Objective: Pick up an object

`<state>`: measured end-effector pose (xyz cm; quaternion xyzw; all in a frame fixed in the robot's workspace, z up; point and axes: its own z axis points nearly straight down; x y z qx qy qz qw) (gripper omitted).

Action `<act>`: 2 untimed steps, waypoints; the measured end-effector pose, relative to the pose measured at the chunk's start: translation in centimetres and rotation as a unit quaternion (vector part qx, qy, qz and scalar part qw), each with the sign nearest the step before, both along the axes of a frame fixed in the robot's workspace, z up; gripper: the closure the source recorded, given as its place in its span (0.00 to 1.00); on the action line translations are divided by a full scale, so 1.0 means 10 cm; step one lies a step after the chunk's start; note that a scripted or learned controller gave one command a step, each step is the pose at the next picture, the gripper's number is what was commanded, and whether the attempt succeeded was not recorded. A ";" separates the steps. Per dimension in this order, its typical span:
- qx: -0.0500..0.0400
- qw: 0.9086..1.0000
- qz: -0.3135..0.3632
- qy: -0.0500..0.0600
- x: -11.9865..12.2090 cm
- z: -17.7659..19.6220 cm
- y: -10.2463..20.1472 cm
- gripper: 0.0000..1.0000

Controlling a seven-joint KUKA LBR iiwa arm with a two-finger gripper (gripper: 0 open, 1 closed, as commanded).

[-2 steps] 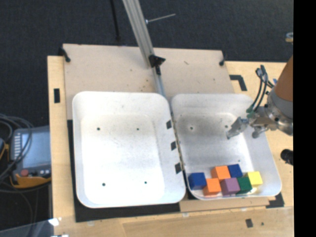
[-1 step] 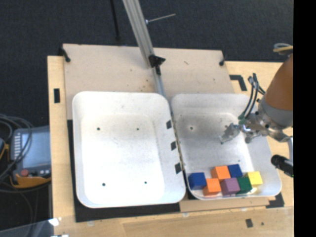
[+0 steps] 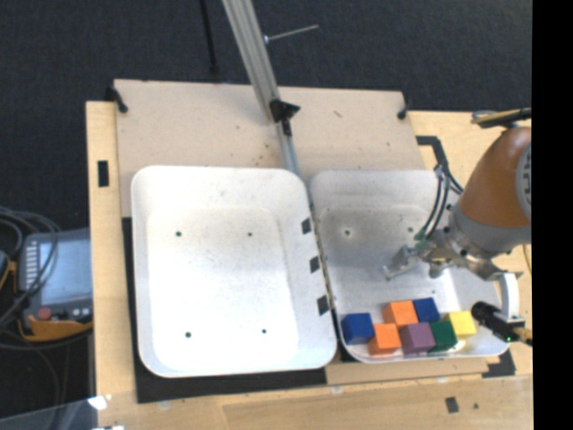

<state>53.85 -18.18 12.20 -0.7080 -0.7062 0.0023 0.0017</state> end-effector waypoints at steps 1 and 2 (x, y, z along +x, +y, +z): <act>0.001 1.000 -0.003 -0.006 0.03 0.14 0.00 1.00; 0.000 1.000 0.004 -0.007 0.13 0.72 0.06 1.00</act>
